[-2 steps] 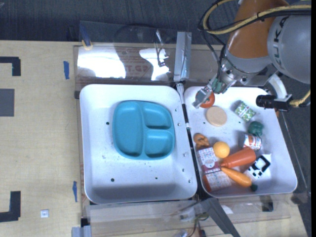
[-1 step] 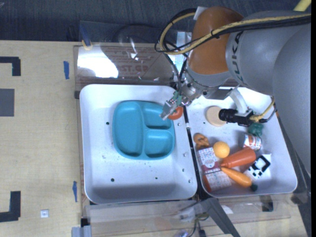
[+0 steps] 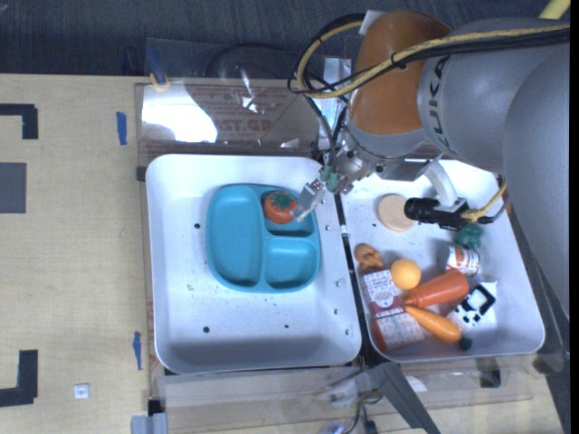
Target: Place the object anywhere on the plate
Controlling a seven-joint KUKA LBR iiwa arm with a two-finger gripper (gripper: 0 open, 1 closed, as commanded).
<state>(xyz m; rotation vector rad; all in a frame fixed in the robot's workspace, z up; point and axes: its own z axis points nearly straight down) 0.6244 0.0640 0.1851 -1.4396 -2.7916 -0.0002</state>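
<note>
Pale wooden bench (image 3: 72, 242) spreads out under everything, marked here and there with black and blue tape, and on it sit two shallow white bins side by side.

Nearest me, in the right bin (image 3: 520, 319), there is a jumble of play food: a carrot (image 3: 432, 324) lying across a pink packet (image 3: 389, 307), a second, redder carrot (image 3: 437, 289) just above it, a small orange (image 3: 406, 273) touching that one, a little can (image 3: 463, 260), a black and white cube (image 3: 477, 303), and a round biscuit (image 3: 394, 212) further back.

The left bin (image 3: 181, 324) carries the blue divided plate (image 3: 240, 238). A tomato (image 3: 280, 206) sits in the plate's upper right compartment, right at the inner ridge. The claw (image 3: 310, 197) reaches down over the wall between the bins, its tip touching or just beside the tomato. Whether the fingers are apart or clamped on it I honestly cannot tell from here.

Behind all that, the grey arm (image 3: 507, 80) with its orange band (image 3: 389, 61) looms over the right side, yellow cable (image 3: 362, 57) looping round it.

My worry: the tomato is round and sits near the plate's edge. If the claw drags sideways as it pulls out, it could roll the tomato over the rim into the bin. The fingers also hang close to the bin wall and could catch it.
</note>
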